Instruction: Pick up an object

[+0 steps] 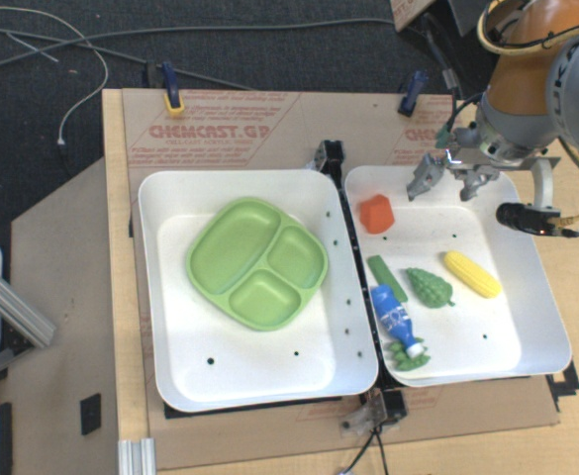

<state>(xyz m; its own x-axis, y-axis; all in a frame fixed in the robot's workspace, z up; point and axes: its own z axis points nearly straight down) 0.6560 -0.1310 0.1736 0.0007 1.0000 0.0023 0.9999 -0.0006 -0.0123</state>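
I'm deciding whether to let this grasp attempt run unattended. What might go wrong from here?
1. The hand hangs open over the right bin's far end, above bare floor; a straight descent would likely close on nothing.
2. The red block sits near the bin's left wall, which may block a finger.
3. The bottle, green stick and leafy toy crowd together, so a grab there might shove or pinch a neighbour. The corn looks easier.

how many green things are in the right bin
3: a pod near the left wall, a leafy piece mid-bin, and a small clump at the front by the bottle, which may hide more.
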